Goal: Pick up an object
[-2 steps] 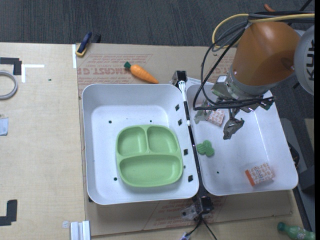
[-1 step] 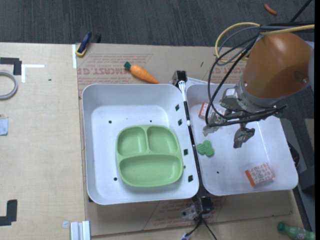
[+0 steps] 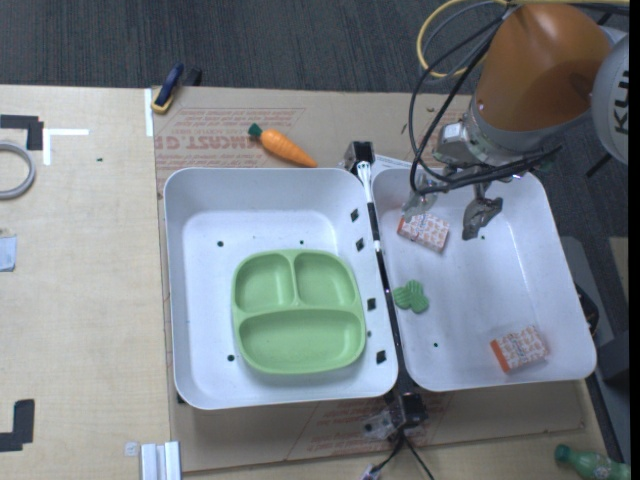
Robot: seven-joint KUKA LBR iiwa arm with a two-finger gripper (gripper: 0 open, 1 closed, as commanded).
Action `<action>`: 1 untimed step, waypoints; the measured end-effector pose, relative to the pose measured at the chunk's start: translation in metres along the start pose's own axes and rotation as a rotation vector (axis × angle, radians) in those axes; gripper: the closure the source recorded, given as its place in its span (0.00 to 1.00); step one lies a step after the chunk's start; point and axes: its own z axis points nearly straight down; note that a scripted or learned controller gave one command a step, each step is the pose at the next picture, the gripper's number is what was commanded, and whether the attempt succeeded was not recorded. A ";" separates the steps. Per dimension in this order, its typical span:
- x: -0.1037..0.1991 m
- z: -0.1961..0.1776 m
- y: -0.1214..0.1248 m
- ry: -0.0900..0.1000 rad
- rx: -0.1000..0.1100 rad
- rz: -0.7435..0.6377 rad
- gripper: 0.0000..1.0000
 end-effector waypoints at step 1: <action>-0.008 0.000 0.077 0.001 -0.003 -0.267 0.00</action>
